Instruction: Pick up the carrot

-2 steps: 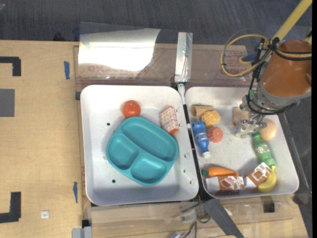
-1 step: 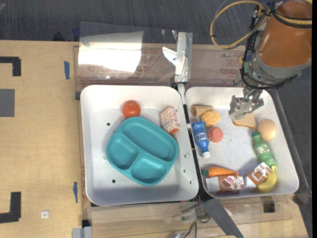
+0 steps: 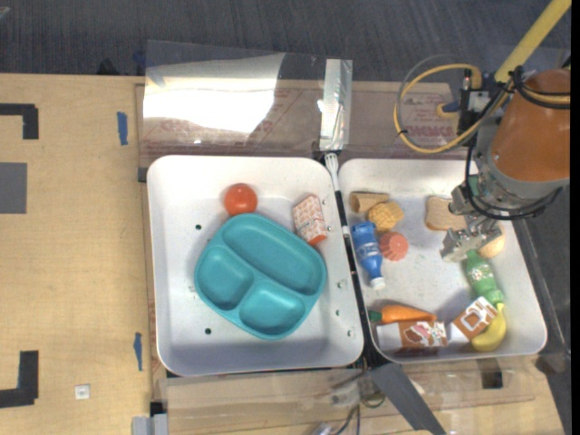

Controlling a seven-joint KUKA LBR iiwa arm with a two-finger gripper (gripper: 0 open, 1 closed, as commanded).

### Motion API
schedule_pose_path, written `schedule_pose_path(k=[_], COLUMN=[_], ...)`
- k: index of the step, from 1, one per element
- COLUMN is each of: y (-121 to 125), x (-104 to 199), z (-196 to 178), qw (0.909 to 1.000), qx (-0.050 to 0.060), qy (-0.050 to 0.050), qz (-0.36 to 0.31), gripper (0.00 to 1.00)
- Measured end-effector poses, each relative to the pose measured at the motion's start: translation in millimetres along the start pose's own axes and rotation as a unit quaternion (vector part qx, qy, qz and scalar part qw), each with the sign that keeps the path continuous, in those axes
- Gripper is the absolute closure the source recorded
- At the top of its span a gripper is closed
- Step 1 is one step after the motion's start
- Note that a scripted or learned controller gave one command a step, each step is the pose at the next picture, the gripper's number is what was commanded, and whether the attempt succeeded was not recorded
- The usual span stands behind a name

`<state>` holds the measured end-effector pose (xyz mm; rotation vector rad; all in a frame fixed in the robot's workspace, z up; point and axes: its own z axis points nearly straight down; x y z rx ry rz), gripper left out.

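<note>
The carrot (image 3: 405,314), orange with a green tip, lies near the front left of the right bin (image 3: 526,270), just above a brown and white carton (image 3: 422,334). My gripper (image 3: 465,242) hangs over the right side of that bin, up and to the right of the carrot and well apart from it. It sits just above a green bottle (image 3: 484,279). Nothing shows between its fingers.
The right bin also holds a blue bottle (image 3: 367,253), a peach-coloured ball (image 3: 394,246), a waffle cone (image 3: 376,208), a bread slice (image 3: 441,212), a small carton (image 3: 475,319) and a banana (image 3: 492,333). The left bin has a teal divided plate (image 3: 259,275), a tomato (image 3: 240,198) and a carton (image 3: 310,217).
</note>
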<state>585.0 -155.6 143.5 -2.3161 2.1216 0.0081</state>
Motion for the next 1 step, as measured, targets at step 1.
schedule_pose_path(k=[1], y=[-1.6], x=[-1.4], z=[-2.0], qw=[1.0000], qx=[0.002], qy=[0.000], qz=[-0.001], gripper=[0.00])
